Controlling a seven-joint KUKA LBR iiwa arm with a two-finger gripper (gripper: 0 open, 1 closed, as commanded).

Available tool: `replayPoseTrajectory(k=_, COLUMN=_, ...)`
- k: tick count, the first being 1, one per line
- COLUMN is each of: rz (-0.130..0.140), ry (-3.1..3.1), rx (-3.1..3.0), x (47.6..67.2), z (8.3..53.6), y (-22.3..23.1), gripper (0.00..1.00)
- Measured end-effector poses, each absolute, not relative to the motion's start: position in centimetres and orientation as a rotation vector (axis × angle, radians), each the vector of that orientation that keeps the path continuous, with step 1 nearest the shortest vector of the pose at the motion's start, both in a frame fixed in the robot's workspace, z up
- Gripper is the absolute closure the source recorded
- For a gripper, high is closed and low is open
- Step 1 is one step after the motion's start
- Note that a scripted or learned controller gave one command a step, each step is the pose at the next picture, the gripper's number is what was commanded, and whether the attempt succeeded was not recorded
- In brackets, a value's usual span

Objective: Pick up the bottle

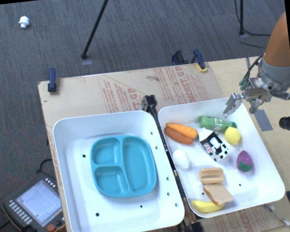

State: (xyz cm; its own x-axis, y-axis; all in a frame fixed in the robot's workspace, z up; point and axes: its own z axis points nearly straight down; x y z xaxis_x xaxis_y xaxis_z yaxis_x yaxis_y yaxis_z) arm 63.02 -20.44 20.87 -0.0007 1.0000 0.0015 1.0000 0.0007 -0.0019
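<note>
Figure: Arm poised at the upper right rim of the right bin point(270, 171), with the pincer point(243, 104) spread apart and holding nothing.

The green bottle point(215, 123) lies on its side near the bin's far edge, just below and left of the pincer, between the carrot point(181, 132) and the lemon point(233, 135). Also in this bin: a black-and-white cow toy point(215, 147), an egg point(181, 159), a purple fruit point(244, 161), bread slices point(214, 184) and a banana point(207, 205). The left bin point(82, 220) on the tabletop point(105, 91) holds a blue divided tray point(123, 166).
</note>
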Motion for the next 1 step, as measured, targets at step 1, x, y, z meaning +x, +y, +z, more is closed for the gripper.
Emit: replayPoseTrajectory(k=1, rz=0.000, ry=-2.223, rx=-2.215, x=63.07, z=21.91, y=-20.39, gripper=1.00)
